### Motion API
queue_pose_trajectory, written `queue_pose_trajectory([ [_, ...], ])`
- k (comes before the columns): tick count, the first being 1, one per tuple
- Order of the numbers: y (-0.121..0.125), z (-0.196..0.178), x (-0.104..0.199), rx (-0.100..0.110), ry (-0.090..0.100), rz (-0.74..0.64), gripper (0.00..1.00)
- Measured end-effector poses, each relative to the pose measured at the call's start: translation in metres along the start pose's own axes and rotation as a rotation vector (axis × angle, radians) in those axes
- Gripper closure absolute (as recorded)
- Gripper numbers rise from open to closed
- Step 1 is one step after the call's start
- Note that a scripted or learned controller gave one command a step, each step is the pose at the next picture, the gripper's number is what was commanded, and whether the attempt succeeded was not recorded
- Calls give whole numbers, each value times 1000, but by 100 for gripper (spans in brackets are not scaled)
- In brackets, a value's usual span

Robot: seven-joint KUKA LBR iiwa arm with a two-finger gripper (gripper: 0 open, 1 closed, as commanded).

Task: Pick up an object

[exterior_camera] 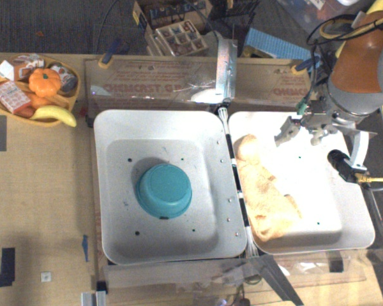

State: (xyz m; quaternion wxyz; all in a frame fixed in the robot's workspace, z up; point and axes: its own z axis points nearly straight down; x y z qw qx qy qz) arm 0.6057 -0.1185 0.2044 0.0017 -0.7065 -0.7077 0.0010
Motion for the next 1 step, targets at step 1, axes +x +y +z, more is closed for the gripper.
queue_pose_trajectory([
  [1,-24,96,22,0,0,-206,0],
])
